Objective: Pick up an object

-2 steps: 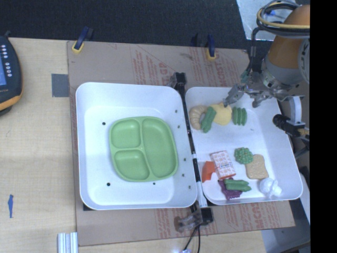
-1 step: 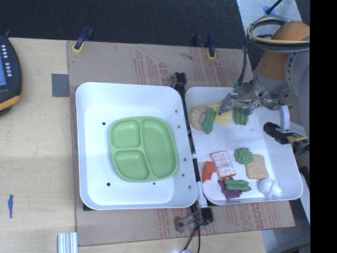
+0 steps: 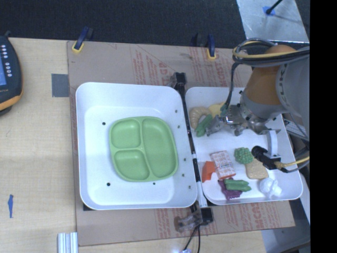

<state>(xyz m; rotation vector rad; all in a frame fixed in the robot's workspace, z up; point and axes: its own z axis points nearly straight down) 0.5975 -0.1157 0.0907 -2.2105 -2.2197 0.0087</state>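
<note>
In the camera view, we see the arm reaching into the right bin (image 3: 295, 191) from the right, its claw (image 3: 227, 118) low over the far end of that bin, near a cluster of small toys. We cannot tell whether the claw is spread or pressed together; the wrist hides it, and nothing shows pinched in it. We judge the task barely begun: the approach looks made, but the grasp and the lift are left.

The likeliest target, we think, is the dark green toy (image 3: 204, 125) just beside the claw, next to a tan piece (image 3: 197, 114) and a yellow one (image 3: 215, 109). It looks small, irregular and leafy. Further along the bin lie a printed packet (image 3: 223, 164), an orange piece (image 3: 208, 170), a green broccoli-like toy (image 3: 243, 155) and a purple item (image 3: 230, 191). The left bin (image 3: 95, 188) carries a green divided plate (image 3: 142, 148).
</note>
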